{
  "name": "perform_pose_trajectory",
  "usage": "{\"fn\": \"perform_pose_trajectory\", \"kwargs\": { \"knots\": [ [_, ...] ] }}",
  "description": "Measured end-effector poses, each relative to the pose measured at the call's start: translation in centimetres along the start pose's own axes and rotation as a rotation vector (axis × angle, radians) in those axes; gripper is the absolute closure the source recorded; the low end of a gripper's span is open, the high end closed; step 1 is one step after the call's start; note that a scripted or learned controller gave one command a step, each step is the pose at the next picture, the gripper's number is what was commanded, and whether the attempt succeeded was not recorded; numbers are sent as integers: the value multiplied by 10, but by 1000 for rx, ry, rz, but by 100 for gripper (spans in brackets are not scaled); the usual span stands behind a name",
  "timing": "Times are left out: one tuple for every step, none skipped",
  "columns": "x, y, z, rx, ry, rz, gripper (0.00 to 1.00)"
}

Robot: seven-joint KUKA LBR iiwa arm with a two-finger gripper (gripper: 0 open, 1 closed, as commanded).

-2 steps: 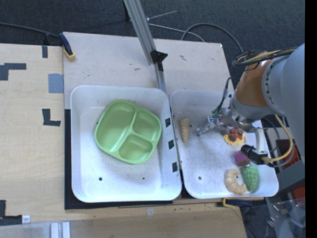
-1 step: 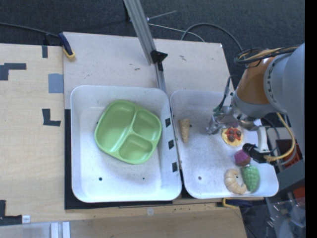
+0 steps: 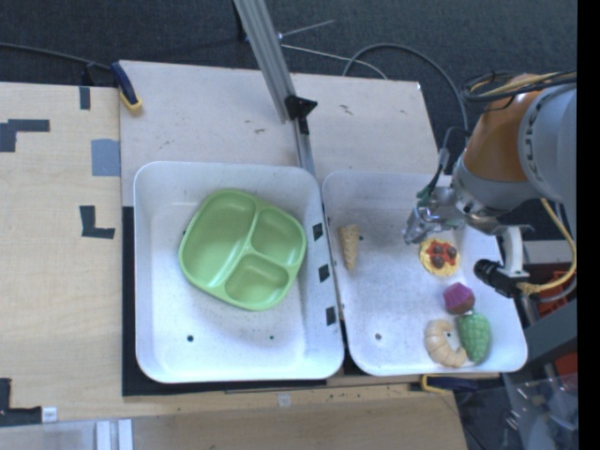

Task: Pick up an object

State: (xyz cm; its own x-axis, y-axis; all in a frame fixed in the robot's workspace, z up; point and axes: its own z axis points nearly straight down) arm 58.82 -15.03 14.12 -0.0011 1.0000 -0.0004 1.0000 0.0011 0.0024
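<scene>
Wooden counter (image 3: 56, 251) carries both bins. You cannot tell how the fingers (image 3: 422, 225) stand; they hang just beside the small pizza toy (image 3: 440, 257) in the right bin (image 3: 375, 345), and may push it aside.

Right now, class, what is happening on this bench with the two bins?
A grey arm with an orange band reaches into the right white bin, its end effector low beside a small round yellow toy with red spots. A ridged tan cone, magenta piece, green piece and pale croissant-like toy lie loose. The left white bin holds a green divided plate.
</scene>
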Motion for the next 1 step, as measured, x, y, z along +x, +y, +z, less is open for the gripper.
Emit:
{"fn": "perform_pose_trajectory", "kwargs": {
  "knots": [
    [1, 3, -63, -3, -1, -1, 100]
  ]
}}
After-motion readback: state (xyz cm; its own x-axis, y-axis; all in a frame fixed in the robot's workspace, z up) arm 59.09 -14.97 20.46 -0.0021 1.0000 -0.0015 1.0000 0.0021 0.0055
